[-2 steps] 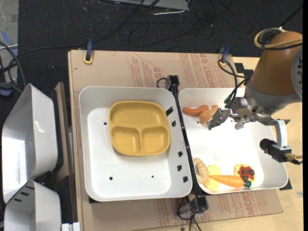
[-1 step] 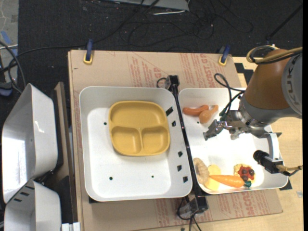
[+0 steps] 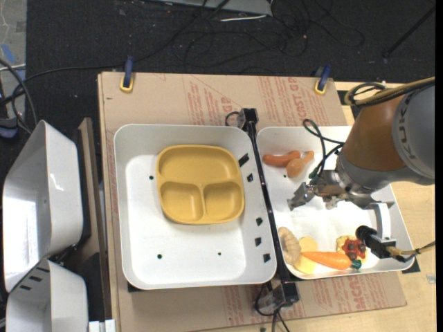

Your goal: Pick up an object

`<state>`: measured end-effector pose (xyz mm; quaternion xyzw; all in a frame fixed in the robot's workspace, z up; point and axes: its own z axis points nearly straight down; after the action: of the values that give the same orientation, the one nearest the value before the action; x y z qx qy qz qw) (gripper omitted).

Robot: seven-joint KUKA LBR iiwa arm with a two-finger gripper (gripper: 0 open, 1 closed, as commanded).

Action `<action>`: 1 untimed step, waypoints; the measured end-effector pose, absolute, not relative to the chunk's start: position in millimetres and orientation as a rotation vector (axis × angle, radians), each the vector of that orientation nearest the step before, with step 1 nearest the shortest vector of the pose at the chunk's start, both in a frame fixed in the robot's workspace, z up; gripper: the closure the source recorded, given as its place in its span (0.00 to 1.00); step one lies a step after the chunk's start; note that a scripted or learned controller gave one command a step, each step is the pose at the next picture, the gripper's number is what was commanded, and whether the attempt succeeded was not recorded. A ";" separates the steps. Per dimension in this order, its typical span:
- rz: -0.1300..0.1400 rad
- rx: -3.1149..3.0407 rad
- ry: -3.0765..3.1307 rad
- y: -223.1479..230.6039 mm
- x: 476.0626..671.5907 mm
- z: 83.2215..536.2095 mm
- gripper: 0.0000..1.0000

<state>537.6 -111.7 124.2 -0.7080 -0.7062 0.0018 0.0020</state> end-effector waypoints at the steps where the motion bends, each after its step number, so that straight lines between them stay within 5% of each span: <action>1: 0.004 -2.221 -2.217 -111.1 536.6 90.0 0.00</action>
<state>536.6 -111.1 90.0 -0.7078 -0.7064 0.0013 0.0020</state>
